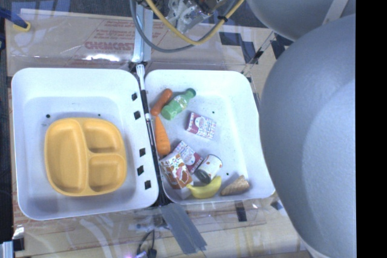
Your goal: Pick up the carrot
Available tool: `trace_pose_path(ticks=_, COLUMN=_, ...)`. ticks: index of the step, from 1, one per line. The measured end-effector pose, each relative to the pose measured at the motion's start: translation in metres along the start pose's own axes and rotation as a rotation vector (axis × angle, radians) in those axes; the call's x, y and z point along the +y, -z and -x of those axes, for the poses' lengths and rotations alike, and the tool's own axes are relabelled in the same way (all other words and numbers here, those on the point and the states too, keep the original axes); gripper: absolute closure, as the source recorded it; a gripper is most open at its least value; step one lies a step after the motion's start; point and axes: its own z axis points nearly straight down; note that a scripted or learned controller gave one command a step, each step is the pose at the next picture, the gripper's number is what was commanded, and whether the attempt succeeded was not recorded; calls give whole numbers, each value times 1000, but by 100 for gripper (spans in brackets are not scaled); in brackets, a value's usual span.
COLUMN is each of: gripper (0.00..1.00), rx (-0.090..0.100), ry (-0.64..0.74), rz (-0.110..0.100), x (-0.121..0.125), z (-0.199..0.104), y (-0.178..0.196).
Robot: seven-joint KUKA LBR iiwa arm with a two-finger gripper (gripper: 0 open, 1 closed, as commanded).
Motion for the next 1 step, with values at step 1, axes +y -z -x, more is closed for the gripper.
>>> trace_pose_path(ticks=1, gripper=100, rx=-9, ry=88, rz=-5, x=7, z=21, y=-1)
